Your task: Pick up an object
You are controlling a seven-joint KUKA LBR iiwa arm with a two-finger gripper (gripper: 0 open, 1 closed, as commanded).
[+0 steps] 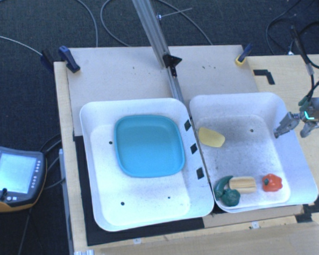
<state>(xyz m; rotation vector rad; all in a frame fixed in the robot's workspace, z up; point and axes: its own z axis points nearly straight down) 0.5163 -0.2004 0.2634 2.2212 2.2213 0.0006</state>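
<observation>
At right bin's (291,159) rim, gripper (294,125) jaws parted, empty; advise centring squarely over orange pepper (271,182) before descending.

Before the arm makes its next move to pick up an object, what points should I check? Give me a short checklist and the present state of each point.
1. Objects to pick lie in the right bin: ok. A yellow piece, a green item, a tan block and a red pepper are there.
2. Gripper is over that bin: ok, at its right rim, above the floor.
3. Nothing is between the fingers: ok.
4. Fingers are open enough: cannot tell.
5. Target stands apart from others: ok for the yellow piece; not ok for the green item and tan block, which touch.
6. The left bin holds a blue plate, away from the gripper: ok.
</observation>
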